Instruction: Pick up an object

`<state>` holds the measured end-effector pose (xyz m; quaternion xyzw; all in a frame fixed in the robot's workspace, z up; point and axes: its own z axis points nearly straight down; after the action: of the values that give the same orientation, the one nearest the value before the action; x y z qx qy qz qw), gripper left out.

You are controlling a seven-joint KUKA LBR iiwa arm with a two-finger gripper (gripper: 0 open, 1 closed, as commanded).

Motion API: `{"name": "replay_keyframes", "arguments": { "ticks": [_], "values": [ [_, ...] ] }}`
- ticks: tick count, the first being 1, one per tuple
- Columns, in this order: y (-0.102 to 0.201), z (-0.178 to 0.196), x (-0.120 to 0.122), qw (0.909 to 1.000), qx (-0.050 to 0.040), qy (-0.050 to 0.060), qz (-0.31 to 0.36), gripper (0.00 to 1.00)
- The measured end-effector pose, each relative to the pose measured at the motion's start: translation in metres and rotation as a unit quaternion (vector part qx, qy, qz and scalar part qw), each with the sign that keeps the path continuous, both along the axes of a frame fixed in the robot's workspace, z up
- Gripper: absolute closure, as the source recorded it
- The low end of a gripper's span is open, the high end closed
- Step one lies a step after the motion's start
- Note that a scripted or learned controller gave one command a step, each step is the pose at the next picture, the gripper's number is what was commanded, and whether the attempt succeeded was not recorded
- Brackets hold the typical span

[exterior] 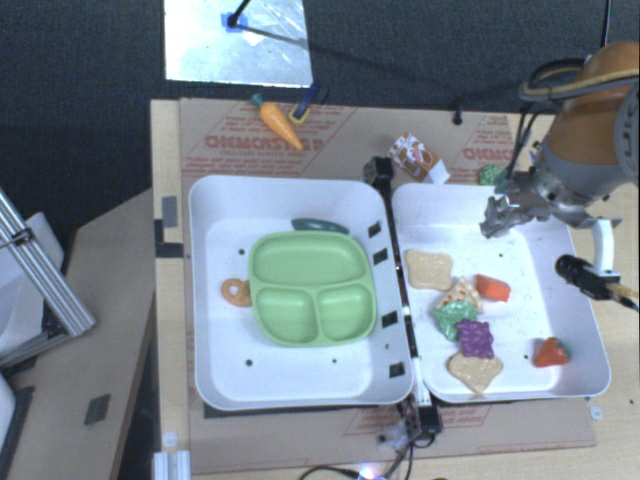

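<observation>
- We find the claw (497, 218) poised above the far part of the right bin (585, 313), nothing visibly between its fingers; whether they are parted, we cannot tell.
- No object is lifted yet: toast slice (429, 268), purple grapes (475, 338) and strawberry (550, 351) lie nearer, untouched.
- We judge the whole pick remains.
</observation>
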<state>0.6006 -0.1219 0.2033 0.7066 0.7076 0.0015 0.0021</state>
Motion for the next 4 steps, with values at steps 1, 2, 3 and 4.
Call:
{"name": "replay_keyframes", "arguments": {
  "ticks": [1, 2, 3, 4],
  "values": [
    [0.000, 0.022, 0.001, 1.0000, 0.0002, 0.001, 0.001, 1.00],
    [0.049, 0.011, -0.015, 1.0000, 0.0005, 0.003, 0.003, 1.00],
    [0.059, 0.031, -0.025, 1.0000, 0.0008, 0.001, 0.003, 1.00],
    [0.053, 0.028, -0.027, 1.0000, 0.0003, 0.002, 0.000, 1.00]
  ]
}}
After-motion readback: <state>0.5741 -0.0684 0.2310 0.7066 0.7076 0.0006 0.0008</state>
